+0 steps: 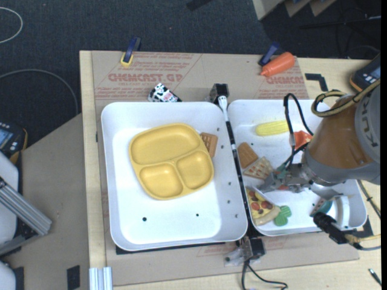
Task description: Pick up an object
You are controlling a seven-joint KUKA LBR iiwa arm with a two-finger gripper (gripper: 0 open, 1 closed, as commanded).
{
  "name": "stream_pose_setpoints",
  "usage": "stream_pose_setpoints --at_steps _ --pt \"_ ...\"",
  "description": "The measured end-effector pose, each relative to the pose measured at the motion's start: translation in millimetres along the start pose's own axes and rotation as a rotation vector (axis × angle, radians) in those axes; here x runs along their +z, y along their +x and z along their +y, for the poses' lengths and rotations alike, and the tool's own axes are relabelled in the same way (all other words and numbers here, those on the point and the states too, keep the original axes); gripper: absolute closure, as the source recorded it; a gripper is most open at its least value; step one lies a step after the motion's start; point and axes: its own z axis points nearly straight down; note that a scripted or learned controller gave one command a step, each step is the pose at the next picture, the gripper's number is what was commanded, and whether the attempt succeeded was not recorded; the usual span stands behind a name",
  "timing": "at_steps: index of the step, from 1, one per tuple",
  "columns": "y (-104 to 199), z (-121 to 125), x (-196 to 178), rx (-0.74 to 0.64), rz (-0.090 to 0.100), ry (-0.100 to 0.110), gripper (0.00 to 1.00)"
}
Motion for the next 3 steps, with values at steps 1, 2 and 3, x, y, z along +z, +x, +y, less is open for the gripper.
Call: stream_pose_setpoints --at_steps 1,2,3 --pt "0 -1 -10 0.001 0.0 0.0 1.0" --pt "5 -3 -54 -0.003 -0.001 -0.003 1.0" --pt "3 9 -111 -0.004 -0.002 -0.006 1.0"
